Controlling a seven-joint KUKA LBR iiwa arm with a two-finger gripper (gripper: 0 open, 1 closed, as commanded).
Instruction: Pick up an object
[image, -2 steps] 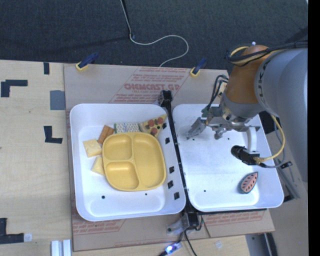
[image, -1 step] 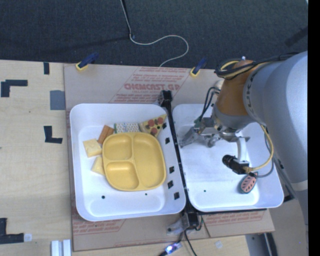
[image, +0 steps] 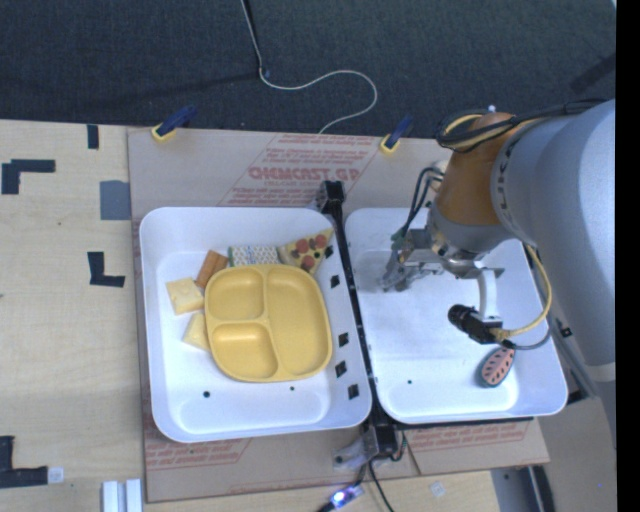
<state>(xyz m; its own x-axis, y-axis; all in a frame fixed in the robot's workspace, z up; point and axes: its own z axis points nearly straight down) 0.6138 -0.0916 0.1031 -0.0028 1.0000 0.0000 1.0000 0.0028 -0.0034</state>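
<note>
Over the right bin (image: 440, 395) the arm (image: 560, 200) reaches down, its tool (image: 400, 272) low near the bin's upper left part; whether it is spread or pressed together I cannot tell from up here. An orange oval object (image: 494, 367) lies near that bin's lower right corner, well apart from the tool. Across in the left bin (image: 160, 300) sits a yellow divided plate (image: 268, 322), with tan blocks (image: 185, 296) just beside it and small patterned pieces (image: 305, 250) along its top.
</note>
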